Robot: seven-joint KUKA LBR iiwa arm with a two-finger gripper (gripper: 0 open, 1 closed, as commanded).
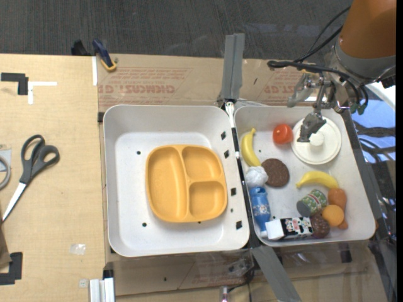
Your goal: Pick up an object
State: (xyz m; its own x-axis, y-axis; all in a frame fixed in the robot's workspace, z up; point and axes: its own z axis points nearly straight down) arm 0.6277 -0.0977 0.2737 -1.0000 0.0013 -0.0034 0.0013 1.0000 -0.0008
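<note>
The pincer (310, 129) hangs over the far part of the right bin (362, 187), directly above a round white dish (321, 148) that carries a small white knob-like piece at its centre. Whether the pincer is released or clenched cannot be told from this angle; nothing is visibly gripped.

Candidate objects all lie in the right bin. A small red tomato-like ball (283, 133) sits just left of the dish. A banana (250, 147) lies along the left wall, with a dark brown disc (275, 172) beside it. A second banana (318, 180) lies just below the dish. A blue-labelled plastic bottle (258, 200) rests along the left wall nearer the camera. A green can (312, 201), two orange fruits (334, 214) and a black-and-white carton (296, 227) crowd the near corner.

The left bin (119, 187) holds a yellow divided plate (187, 182).

Likely failure modes:

1. Descent onto the dish: the flat, wide rim probably offers no purchase, so a grip may close on nothing or tip the dish.
2. Lateral error toward the red ball: a round object is likely to roll away on contact.
3. Contact with the far bin wall, given how near it the pincer works.
4. Cables near the wrist may snag during retraction.
</note>
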